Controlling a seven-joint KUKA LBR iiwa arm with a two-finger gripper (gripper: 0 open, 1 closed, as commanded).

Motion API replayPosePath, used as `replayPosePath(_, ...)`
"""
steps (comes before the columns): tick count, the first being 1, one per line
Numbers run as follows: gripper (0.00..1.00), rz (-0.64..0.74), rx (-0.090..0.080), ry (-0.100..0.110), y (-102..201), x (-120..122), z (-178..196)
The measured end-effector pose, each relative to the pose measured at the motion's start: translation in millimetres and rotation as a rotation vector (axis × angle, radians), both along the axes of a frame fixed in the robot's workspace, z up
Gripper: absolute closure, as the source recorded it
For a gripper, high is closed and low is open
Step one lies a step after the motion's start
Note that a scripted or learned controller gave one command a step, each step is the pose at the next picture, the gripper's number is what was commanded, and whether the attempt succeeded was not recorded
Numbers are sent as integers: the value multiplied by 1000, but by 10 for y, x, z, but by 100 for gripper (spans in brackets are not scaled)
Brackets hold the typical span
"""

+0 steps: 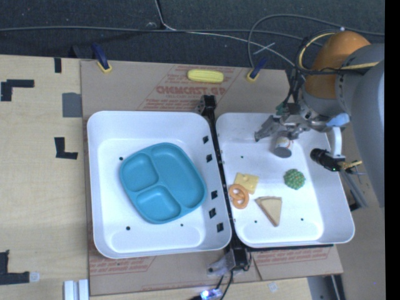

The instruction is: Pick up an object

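Right bin (pixel 325 230): sandwich wedge (pixel 270 209) toward the near edge, pretzel (pixel 238 195) and cheese (pixel 246 181) by its left wall, broccoli (pixel 294 179) mid-right. Blue tray (pixel 162 181) sits in the left bin (pixel 100 230). Gripper (pixel 281 144) hangs over the right bin's far end, fingers spread, nothing between them.

Blue divided plate (pixel 162 181), white bins (pixel 100 167), green broccoli (pixel 294 179), yellow cheese (pixel 246 182), orange pretzel (pixel 238 196)

Red printed lettering on the brown cardboard sheet (pixel 169 89) just above the left white bin (pixel 100 130), running at a slant, too blurred to read with certainty, more faint red print on the cardboard below that bin, unreadable
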State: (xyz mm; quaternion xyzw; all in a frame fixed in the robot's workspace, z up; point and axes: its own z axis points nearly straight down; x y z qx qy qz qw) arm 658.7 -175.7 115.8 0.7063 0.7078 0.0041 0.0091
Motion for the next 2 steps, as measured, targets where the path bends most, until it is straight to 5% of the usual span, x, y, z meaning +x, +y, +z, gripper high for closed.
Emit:
replayPosePath(1,100,3,-4,-7,4,15,91)
replayPosePath(2,100,-1,7,16,-20,36,520)
